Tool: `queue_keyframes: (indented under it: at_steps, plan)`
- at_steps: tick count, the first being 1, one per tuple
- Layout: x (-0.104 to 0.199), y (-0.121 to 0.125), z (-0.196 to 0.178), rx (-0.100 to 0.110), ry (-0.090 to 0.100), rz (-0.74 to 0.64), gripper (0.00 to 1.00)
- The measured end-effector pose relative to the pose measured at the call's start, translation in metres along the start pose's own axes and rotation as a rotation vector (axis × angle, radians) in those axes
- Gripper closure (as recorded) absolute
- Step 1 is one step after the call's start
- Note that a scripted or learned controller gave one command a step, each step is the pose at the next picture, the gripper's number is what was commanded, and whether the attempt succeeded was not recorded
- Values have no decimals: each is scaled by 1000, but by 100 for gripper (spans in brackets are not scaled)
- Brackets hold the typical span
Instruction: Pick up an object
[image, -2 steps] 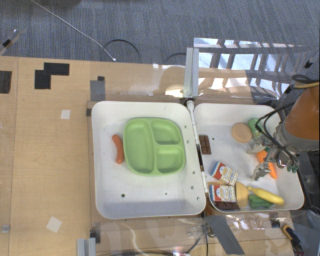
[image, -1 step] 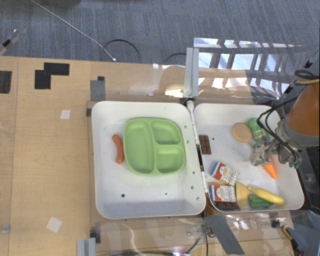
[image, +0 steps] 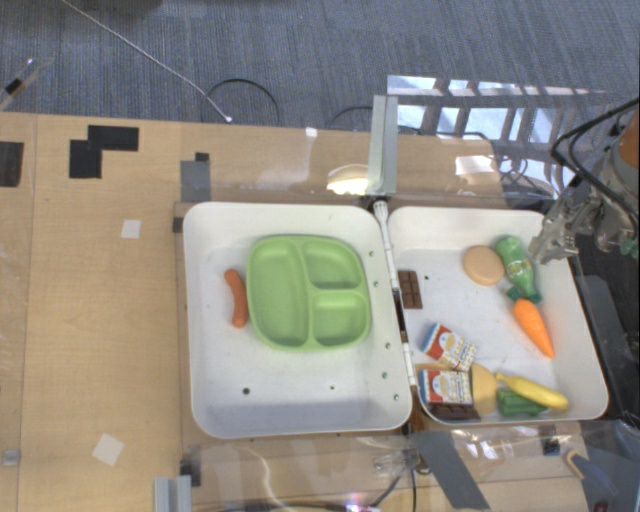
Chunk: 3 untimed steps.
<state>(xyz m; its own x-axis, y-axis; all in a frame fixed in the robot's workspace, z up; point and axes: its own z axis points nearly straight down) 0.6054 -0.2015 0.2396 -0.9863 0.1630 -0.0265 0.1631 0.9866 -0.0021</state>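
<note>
My gripper (image: 556, 240) hangs at the right bin's (image: 440, 232) far right rim, just right of a green toy vegetable (image: 516, 262) and apart from it. A tan round bun (image: 484, 265) lies left of that vegetable. An orange carrot (image: 533, 327) lies below them. Near the front of this bin are two small printed boxes (image: 448, 345), a yellow banana (image: 531, 390) and a green piece (image: 514, 404). A brown chocolate bar (image: 409, 289) lies by the bin's left wall. Nothing shows in the gripper.
The left bin (image: 215, 400) holds a green divided plate (image: 307, 292) and a reddish sausage (image: 238, 297) to its left. A metal post (image: 382, 145) stands behind the seam between the bins. Cables and a frame crowd the far right.
</note>
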Motion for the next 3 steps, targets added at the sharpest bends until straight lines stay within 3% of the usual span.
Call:
queue_keyframes:
  at_steps: [1, 2, 3]
  plan:
    - [3, 0, 8, -2, 15, 1, 0]
    - [-29, 28, 138, -2, 7, -48, 0]
    - [6, -5, 151, -3, 15, -138, 0]
